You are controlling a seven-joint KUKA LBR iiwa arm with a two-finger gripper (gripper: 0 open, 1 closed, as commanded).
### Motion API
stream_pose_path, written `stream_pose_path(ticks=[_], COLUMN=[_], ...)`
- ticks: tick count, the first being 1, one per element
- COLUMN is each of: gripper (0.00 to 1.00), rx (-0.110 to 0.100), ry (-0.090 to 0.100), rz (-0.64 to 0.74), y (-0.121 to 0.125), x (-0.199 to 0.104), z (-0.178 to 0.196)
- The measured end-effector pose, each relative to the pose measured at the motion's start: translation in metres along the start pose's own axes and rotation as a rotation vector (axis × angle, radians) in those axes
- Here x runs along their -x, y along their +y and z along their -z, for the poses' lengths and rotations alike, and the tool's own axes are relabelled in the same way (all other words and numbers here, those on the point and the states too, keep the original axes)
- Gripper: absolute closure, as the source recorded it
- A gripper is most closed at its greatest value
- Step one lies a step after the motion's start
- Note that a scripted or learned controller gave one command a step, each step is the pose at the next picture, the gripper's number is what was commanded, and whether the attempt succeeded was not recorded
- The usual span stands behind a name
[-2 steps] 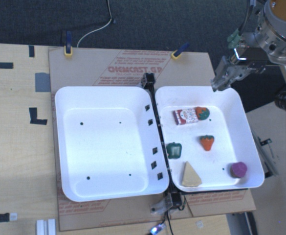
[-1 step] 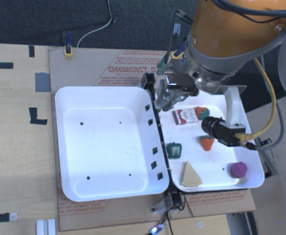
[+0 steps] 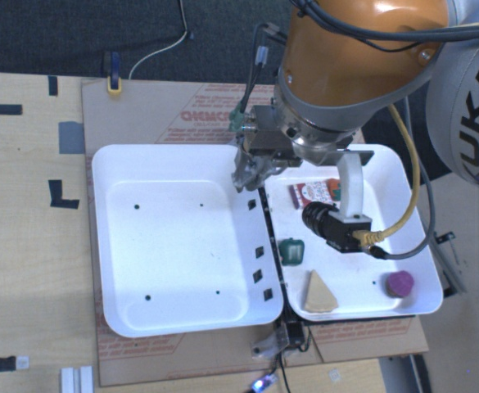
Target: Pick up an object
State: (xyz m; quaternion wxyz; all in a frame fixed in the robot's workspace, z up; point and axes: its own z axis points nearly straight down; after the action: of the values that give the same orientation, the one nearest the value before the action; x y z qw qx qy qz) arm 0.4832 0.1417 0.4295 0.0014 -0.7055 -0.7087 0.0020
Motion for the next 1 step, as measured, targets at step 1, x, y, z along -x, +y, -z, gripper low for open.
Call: stream_pose_path(ticks=[1], gripper=[1.0], rx=[0.016], ry=[0.004], rz=[-0.002], y=[0.0133], x=[-0.0049], z=[0.1119])
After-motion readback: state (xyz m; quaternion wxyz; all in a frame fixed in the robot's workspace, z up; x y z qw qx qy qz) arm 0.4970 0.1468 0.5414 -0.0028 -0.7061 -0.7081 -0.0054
